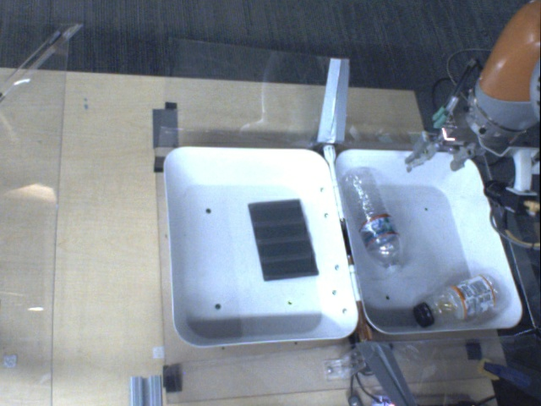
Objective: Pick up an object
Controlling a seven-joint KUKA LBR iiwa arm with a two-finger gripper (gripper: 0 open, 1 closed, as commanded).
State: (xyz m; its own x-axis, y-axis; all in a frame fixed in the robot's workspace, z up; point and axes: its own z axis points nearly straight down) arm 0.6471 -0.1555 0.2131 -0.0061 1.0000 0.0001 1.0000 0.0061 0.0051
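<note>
the desk (93,227) is wide and pale wood. two white bins sit on it side by side. the left bin (194,311) has a flat black pad (283,239) lying in its middle. the right bin (461,205) has two bottles in it.

the arm (511,57) comes in from the right, grey with an orange band. it hangs over the far right corner of the right bin.

the clear bottle (374,220) lies on its side by the bin's left wall, pointing up and down the bin. it has a blue and red label. the capped bottle (456,301) lies near the front right corner, with its black cap pointing left and an orange label.

the gripper (435,153) is above the far edge of the right bin, well apart from both bottles. its two thin fingers look spread apart, with nothing between them.

nothing is picked up yet. to do this well, the gripper should pick one bottle, i think the clear one, since it has more room beside it. it should move right over the bottle's middle, turn so its fingers cross the round body, go down low, then squeeze. bottles are smooth and can roll away, so a slow, centered grab seems best. the wall close by could bump a finger.
</note>
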